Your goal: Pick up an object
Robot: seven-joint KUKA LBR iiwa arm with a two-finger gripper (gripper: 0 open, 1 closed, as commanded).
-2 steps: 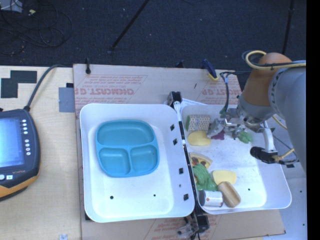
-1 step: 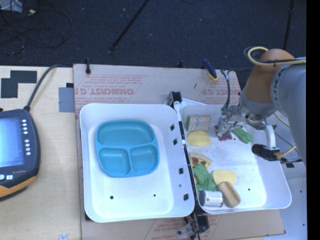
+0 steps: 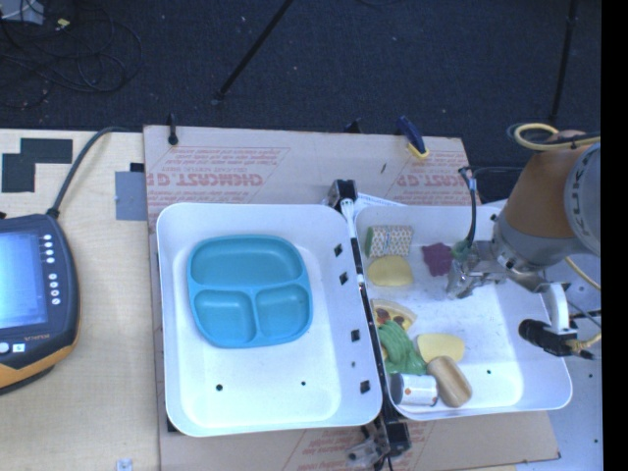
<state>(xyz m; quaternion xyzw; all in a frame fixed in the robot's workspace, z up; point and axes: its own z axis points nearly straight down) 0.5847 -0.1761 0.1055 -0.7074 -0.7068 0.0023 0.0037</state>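
The hand (image 3: 465,281) is seen low in the right bin (image 3: 535,386), beside a purple block (image 3: 438,258); its grip cannot be told.

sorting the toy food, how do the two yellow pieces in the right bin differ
The upper yellow piece lies near the bin's back, under a checkered block; the lower yellow piece lies near the front, beside a tan roll. The upper looks duller and rounder, the lower paler and flatter. Both are small, yellow, and apart from the claw.

Divided tray (image 3: 249,290) in left bin (image 3: 186,381)
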